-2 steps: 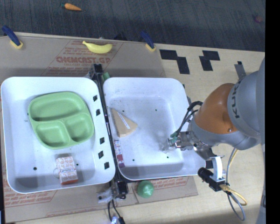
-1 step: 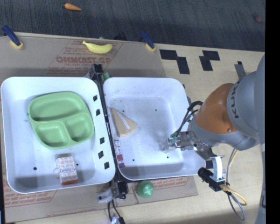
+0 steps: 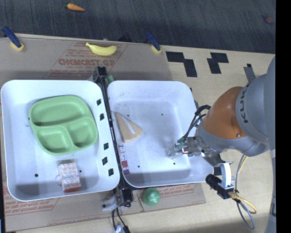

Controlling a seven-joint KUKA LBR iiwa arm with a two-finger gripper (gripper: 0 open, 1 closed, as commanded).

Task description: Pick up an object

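We see the pincer (image 3: 177,148) low inside the right shallow white bin (image 3: 150,89), right of the tan wedge-shaped block (image 3: 126,128); we cannot tell its state

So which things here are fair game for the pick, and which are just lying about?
In the bins, candidates for the pick:
- tan wedge, right bin
- green divided tray, left bin
- small packet, left bin

Lying about outside the bins:
- banana
- green ball
- orange item on the floor
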